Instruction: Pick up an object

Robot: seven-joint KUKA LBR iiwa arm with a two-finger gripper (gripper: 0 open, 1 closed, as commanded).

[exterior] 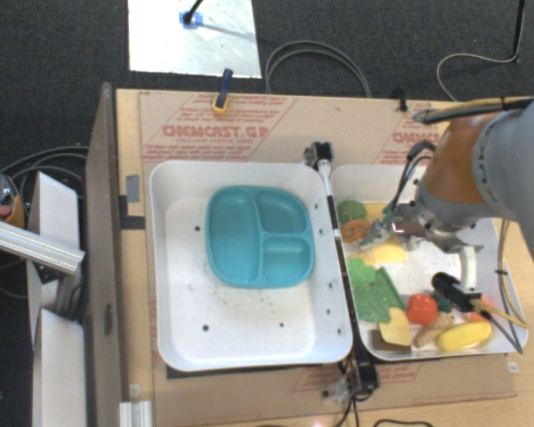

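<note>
My gripper (393,226) hangs low over the upper part of the right bin (492,238), with the grey arm and its orange band (449,163) behind it. Just left of the gripper lie a green leafy toy (351,210) and a small orange piece (354,230). Directly below it sits a pale yellow piece (388,254). Nothing shows between the gripper and these things that I can make out.
The front of the right bin holds a green toy vegetable (370,294), a red tomato (422,309), a yellow wedge (395,331) and a yellow fruit (464,334). A teal divided plate (258,237) lies in the left bin (187,327).
</note>
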